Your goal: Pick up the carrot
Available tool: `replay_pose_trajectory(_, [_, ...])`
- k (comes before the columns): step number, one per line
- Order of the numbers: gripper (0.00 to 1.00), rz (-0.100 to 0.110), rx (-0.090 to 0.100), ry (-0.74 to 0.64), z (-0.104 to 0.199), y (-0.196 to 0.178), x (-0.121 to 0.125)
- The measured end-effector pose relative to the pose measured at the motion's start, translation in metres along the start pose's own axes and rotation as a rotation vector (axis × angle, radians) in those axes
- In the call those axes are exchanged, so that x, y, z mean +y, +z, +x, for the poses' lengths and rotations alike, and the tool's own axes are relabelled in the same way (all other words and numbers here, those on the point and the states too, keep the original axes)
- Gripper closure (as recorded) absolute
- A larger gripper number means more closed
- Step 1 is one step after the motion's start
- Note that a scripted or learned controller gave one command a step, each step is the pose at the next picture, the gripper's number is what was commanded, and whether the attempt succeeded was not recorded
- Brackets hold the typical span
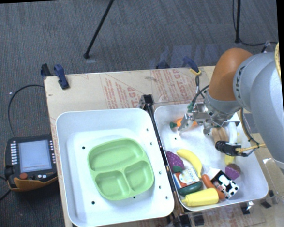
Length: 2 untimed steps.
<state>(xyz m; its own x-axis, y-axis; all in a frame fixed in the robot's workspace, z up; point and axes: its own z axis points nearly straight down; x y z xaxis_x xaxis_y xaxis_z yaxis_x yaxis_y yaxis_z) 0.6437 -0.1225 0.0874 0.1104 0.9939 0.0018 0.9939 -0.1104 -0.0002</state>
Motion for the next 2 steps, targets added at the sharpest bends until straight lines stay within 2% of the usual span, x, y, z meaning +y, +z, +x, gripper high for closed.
replay_pose_trajectory(1, [0.0,0.004,-0.001,0.366,-0.0215,0.0001,0.0019])
replay_pose_trajectory(2, [1.0,0.006,0.0,0.363,-0.0215,-0.0095,0.0021])
